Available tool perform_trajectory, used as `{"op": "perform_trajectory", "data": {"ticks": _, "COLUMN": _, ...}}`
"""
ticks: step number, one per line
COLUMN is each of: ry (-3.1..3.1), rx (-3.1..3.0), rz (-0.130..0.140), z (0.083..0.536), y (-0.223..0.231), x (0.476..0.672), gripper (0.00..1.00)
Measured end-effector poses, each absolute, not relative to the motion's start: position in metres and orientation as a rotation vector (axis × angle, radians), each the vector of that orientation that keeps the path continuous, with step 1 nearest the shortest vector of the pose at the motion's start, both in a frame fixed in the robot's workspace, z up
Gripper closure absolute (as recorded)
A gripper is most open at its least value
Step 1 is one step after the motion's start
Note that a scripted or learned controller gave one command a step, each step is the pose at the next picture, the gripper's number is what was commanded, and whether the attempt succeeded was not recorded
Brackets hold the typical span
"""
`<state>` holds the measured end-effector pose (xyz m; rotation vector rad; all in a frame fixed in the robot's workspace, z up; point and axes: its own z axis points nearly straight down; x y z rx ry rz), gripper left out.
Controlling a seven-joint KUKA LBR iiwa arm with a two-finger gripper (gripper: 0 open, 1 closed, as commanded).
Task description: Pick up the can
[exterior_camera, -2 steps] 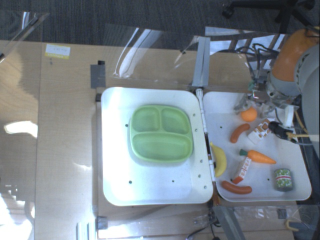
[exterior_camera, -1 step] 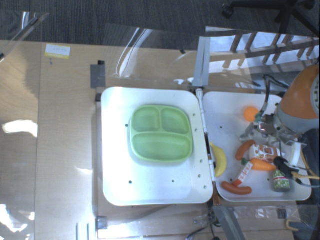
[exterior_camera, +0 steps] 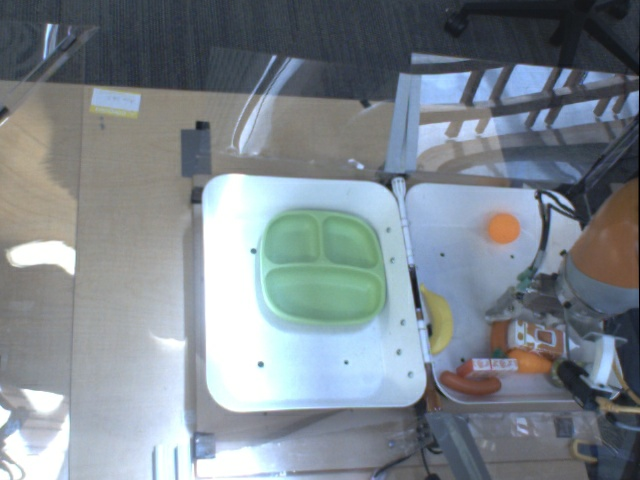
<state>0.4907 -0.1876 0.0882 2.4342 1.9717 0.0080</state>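
Two shallow white bins: the left bin (exterior_camera: 225, 298) carries one pale green divided plate (exterior_camera: 322, 268) (three compartments, smooth plastic) at its centre. The right bin (exterior_camera: 450, 218) holds one round orange ball (exterior_camera: 504, 228), one banana (exterior_camera: 437, 320) on its left edge, one red sausage (exterior_camera: 471, 383) and one printed can (exterior_camera: 532, 339) near its front edge — the gripper (exterior_camera: 530, 303) just above it, hold unclear.

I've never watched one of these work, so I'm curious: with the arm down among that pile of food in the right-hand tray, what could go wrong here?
Two risks, as I judge it:
1. The gripper is low over a crowded corner, where the orange-labelled can, a carrot and a hot dog lie close together. It may catch the wrong item.
2. The can lies near the right bin front wall, so it could get pushed, not lifted.
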Motion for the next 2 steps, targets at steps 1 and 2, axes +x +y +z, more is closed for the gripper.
{"op": "perform_trajectory", "data": {"ticks": 1, "ry": 1.97, "rx": 2.427, "rz": 0.014, "z": 0.1, "y": -0.188, "x": 0.494, "gripper": 1.0}}
{"op": "perform_trajectory", "data": {"ticks": 2, "ry": 1.756, "rx": 2.6, "rz": 0.007, "z": 0.206, "y": -0.139, "x": 0.547, "gripper": 1.0}}
